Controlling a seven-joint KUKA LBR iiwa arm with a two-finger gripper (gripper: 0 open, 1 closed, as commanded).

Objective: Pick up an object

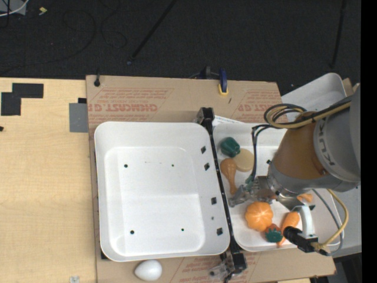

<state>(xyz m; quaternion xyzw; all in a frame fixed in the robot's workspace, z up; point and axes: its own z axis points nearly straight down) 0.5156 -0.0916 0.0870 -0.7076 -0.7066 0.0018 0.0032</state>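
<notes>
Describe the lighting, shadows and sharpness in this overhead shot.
Camera view: even, soft light; the left bin is bright white, near washed out, with faint shading along its walls; floor beyond the bench is dark. The arm shades the right bin. Focus slightly soft; the tool is hard to resolve.

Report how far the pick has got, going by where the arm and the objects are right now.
Done: the arm has reached into the right bin, and the gripper is low among the objects, between the tan piece and the orange fruit. In hand: nothing visibly sits between its fingers. Left: grasp an object and lift it clear. The left bin plays no part yet.
</notes>
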